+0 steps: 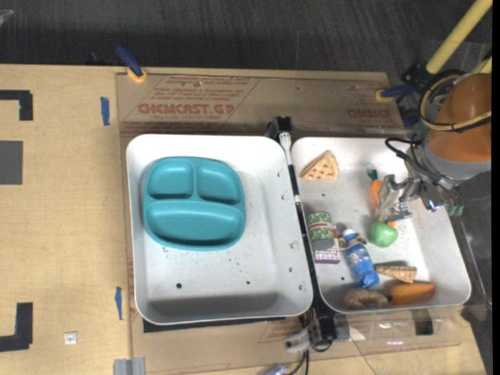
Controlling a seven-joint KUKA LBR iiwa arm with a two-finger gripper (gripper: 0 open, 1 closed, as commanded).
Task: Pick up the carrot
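The carrot (376, 189) is small and orange with a green top. It lies in the upper right part of the right bin (437, 233). My gripper (394, 201) hangs low right beside it, at its right side, and covers part of it. Whether it touches the carrot I cannot tell. The grey arm with its orange band (463, 116) reaches in from the right, above the bin's far right corner.
The right bin also holds a pizza slice (320, 166), a green apple (383, 234) just below the gripper, a small can (320, 227), a blue bottle (360, 262), a wedge-shaped piece (396, 272) and an orange item (412, 292). A teal divided plate (194, 201) lies in the left bin (234, 287).
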